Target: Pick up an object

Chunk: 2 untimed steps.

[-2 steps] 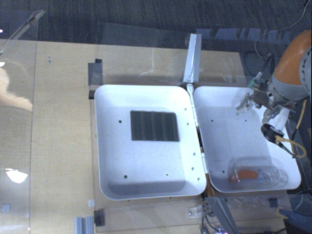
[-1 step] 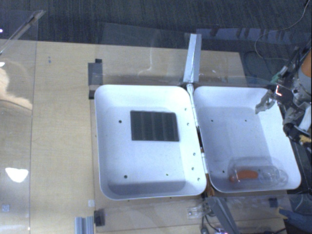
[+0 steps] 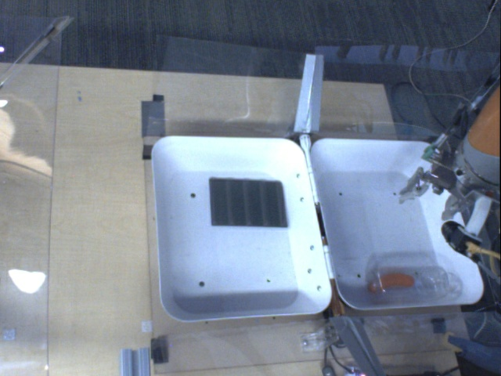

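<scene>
A clear plastic bottle (image 3: 411, 281) with an orange part inside lies on its side near the front edge of the right bin (image 3: 352, 210). A dark ridged rectangular pad (image 3: 247, 203) lies flat in the middle of the left bin (image 3: 180, 272). My gripper (image 3: 435, 197) hangs over the right side of the right bin, behind and a little right of the bottle. Its fingers (image 3: 413, 186) are spread open with nothing between them. The arm's orange band (image 3: 484, 135) shows at the right edge.
A metal divider post (image 3: 308, 104) rises behind the seam between the bins. Cables (image 3: 438, 61) run along the back right. A bracket (image 3: 154, 117) sits at the left bin's back left corner, and the wooden bench (image 3: 86, 210) extends to the left.
</scene>
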Available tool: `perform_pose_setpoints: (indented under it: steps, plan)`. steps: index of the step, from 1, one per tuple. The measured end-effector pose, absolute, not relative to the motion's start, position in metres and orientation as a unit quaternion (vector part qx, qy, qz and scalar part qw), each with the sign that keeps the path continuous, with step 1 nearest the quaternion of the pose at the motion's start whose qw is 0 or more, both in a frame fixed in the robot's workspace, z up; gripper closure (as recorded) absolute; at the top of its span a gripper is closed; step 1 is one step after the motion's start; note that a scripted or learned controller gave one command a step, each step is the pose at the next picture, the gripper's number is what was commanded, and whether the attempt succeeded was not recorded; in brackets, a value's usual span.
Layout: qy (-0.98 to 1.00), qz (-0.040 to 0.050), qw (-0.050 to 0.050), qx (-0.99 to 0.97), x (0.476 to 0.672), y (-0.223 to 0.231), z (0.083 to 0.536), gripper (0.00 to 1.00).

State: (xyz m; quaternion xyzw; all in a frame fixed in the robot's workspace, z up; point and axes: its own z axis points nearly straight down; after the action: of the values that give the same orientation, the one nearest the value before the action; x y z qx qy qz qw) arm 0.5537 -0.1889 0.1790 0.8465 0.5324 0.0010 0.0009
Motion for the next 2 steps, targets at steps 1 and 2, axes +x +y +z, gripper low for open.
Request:
perform_pose_setpoints:
  steps: [1,2]
  plan:
    - [0.532,0.0012,0.001,0.847,0.554,-0.189,0.179,0.0]
    - [0.62,0.0007,0.0,0.785,0.503,-0.178,0.111,0.0]
